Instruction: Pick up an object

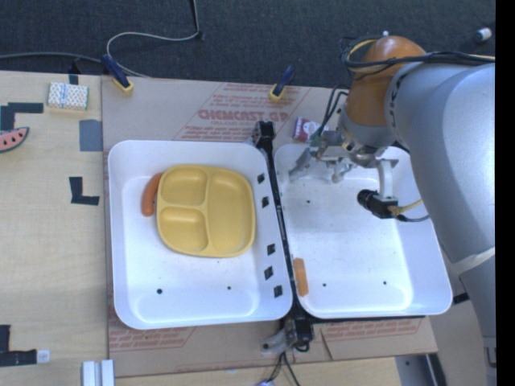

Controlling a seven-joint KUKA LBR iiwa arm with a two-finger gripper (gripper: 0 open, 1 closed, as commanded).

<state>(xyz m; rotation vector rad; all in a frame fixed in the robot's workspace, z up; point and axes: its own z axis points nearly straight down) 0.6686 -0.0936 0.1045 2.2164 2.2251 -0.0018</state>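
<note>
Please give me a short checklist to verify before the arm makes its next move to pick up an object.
1. Target in right bin: carrot lies by its left wall. Ok.
2. Claw over the target: it is at the bin's far edge, apart from the carrot. Not ok.
3. Claw holding something: cannot tell.
4. Tray flat in left bin: ok.
5. Sausage graspable: tight beside the tray's left rim. Not ok.

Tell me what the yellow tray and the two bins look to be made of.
Yellow tray: likely moulded plastic, matte, with smooth rounded dividers between its three compartments. Left bin and right bin: probably thin formed plastic, white and slightly glossy, with rounded corners and soft rims.
</note>
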